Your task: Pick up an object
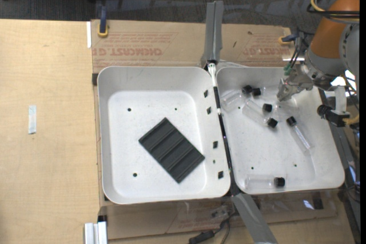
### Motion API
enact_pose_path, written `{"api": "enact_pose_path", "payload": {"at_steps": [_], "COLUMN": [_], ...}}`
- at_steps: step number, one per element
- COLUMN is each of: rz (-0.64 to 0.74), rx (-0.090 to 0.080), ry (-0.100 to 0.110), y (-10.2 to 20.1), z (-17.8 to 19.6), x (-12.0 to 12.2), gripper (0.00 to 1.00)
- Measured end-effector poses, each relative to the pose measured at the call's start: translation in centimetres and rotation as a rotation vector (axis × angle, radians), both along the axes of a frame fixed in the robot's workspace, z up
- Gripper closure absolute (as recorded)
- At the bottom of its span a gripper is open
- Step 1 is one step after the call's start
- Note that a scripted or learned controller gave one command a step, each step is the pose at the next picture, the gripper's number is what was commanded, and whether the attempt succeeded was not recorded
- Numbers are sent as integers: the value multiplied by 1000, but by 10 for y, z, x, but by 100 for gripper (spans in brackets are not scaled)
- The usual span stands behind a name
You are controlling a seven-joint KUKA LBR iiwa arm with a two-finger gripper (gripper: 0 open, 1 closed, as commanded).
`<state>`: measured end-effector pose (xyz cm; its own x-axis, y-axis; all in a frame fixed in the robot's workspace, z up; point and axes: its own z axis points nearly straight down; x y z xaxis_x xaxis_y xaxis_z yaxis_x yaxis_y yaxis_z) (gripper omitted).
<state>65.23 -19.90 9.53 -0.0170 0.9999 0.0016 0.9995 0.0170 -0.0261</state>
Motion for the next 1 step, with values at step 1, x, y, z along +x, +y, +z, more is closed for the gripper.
{"api": "enact_pose_path", "payload": {"at_steps": [1], "rz": [0], "rx": [0], "ry": [0], "y": [0], "z": [0], "x": [0], "gripper": [0]}}
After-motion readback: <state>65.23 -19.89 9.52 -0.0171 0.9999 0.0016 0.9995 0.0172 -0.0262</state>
